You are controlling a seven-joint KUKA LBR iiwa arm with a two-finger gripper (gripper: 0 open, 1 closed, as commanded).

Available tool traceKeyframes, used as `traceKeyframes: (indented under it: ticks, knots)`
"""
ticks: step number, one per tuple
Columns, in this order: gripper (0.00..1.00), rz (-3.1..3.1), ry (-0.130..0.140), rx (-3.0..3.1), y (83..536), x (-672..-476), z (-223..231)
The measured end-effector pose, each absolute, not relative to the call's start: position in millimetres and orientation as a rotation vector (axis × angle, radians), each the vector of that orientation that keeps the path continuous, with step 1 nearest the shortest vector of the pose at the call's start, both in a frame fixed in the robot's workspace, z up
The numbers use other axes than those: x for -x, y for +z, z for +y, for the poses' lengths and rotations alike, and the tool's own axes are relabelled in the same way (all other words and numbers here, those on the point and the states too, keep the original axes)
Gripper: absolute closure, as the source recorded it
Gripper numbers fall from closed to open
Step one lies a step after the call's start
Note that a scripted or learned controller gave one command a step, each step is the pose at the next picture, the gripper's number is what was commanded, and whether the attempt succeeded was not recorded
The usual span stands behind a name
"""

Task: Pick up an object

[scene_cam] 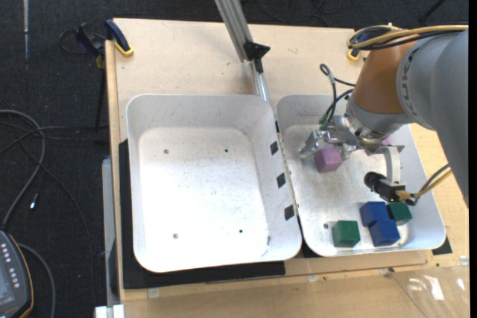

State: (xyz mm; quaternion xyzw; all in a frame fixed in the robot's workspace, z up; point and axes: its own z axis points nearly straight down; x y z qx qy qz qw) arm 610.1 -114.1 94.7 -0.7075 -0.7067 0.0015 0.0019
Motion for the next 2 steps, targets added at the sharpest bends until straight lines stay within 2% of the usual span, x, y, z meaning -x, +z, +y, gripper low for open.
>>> traceKeyframes:
  ticks: [1, 2]
  knots:
    - [1.00, -2.221, -0.001, 2.224, 106, -612.6, -115]
    - [1.00, -2.222, -0.003, 2.226, 96, -639.3, -146]
